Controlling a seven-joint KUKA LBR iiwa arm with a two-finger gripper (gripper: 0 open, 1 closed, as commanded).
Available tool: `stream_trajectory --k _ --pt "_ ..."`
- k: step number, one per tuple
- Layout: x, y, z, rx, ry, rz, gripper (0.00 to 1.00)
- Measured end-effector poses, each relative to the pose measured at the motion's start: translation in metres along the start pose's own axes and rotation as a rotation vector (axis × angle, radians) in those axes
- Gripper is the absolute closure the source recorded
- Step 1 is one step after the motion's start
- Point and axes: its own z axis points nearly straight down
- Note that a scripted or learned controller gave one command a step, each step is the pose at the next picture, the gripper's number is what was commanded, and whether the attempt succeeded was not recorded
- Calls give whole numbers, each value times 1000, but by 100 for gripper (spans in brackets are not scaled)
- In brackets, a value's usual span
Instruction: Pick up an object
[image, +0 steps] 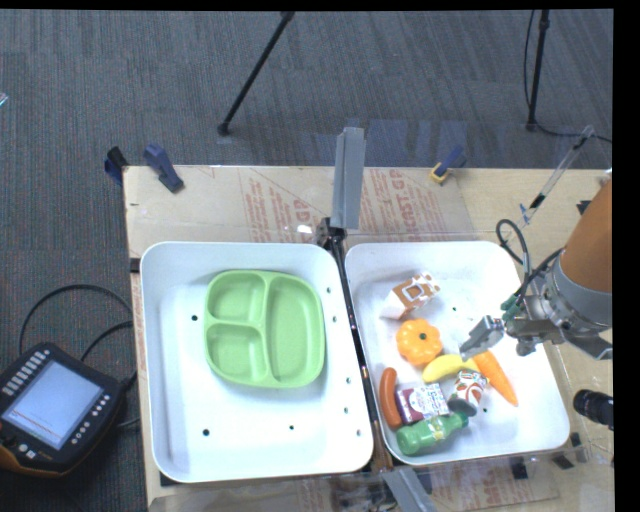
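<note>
Gripper (487, 334) hovering over the toy food

In the right bin (455, 258), fingers appearing spread and holding nothing, it is hanging just above the carrot (497, 377) near the right edge, likely lining up a grasp on the clustered pile.

A robotics lab is indicated. A plywood bench (290, 205) is set on grey carpet (120, 80), with two white bins (165, 300) held side by side and clamps (163, 168) fixed at the board's far edge. A teach pendant (52, 408) — screen lit, cable attached — is laid on the floor at left. Tripod legs (255, 70) are seen behind the bench. Toy food (419, 342) is used as test pieces — no real kitchen ware.
</note>
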Motion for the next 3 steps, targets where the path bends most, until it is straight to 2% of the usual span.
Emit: stream_trajectory --k 1,2,3 --pt "-66 12 86 -1 0 -36 0" --pt "-70 25 146 -1 3 -78 0" --pt "-74 48 48 -5 -2 1 0"
